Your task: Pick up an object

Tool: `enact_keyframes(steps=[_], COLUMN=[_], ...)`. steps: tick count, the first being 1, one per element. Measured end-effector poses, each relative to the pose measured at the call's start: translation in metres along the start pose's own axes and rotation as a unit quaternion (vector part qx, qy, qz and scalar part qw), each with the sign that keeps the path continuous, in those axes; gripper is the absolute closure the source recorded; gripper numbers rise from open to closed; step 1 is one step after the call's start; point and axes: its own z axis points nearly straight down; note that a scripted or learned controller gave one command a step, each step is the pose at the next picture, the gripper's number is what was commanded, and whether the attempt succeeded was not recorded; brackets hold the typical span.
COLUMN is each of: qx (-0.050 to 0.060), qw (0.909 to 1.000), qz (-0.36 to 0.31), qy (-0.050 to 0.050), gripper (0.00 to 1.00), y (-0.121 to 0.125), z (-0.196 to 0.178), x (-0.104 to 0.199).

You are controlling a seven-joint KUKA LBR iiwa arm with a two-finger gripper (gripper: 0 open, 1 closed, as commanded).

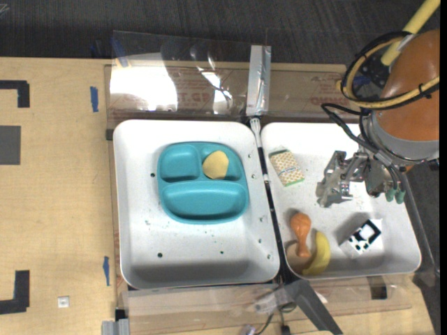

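Observation:
My gripper hangs over the middle of the right bin, its metal fingers pointing down-left with nothing visibly between them. To its left lies a small patterned green-and-white packet. Near the front of that bin sit an orange drumstick-shaped toy and a yellow banana, touching each other. A white block with black squares lies to the right of them, just below the gripper.
The left bin holds a teal divided plate with a yellow lemon-like object in its upper right compartment. A clear plastic wall and a metal post stand behind the bins. The arm's orange band and cables fill the upper right.

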Motion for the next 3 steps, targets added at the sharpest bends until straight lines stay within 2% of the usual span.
enact_keyframes(steps=[1,2,3], qx=[-0.001,-0.001,-0.001], qw=[0.9897,0.9953,0.9485], qz=[-0.143,-0.097,-0.317], qy=[0.0,0.007,0.0], gripper=[1.0,1.0,1.0], y=[-0.005,0.085,0.045], z=[-0.026,0.117,0.048], x=[-0.005,-0.038,-0.016])
